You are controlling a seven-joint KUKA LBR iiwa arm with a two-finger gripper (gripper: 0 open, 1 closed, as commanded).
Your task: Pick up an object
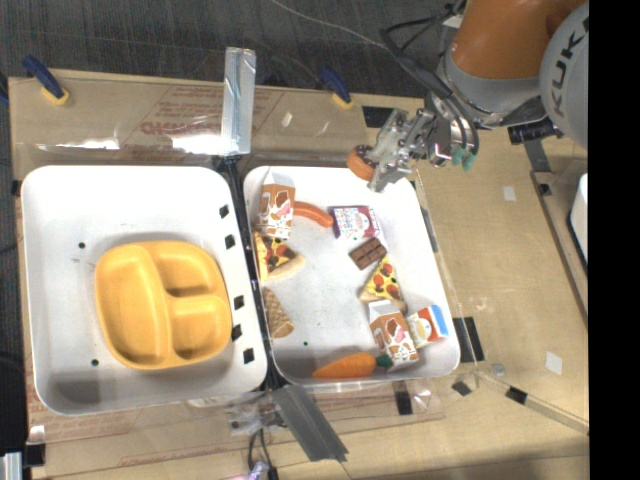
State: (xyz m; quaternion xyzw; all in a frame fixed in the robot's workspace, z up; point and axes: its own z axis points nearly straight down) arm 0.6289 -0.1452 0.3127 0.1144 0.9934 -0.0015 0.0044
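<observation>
My gripper (pixel 372 166) hangs over the far rim of the right bin (pixel 325 303), near its back right corner. A small orange toy piece (pixel 359 160) sits at the fingertips, and the fingers look shut on it, above the rim. Below it in the bin lie a red sausage (pixel 312 214), a brown carton (pixel 277 211), a pink-and-white packet (pixel 352 221), a chocolate bar (pixel 367 253), two pizza slices (pixel 278 258) (pixel 382 284), a waffle piece (pixel 277 318), a carrot (pixel 343 367) and two small cartons (pixel 395 336) (pixel 430 323).
The left bin (pixel 60 208) holds a yellow divided plate (pixel 160 303). A silver tape strip (pixel 238 98) stands at the back between the bins. The grey arm with its orange band (pixel 510 18) comes in from the upper right, cables trailing.
</observation>
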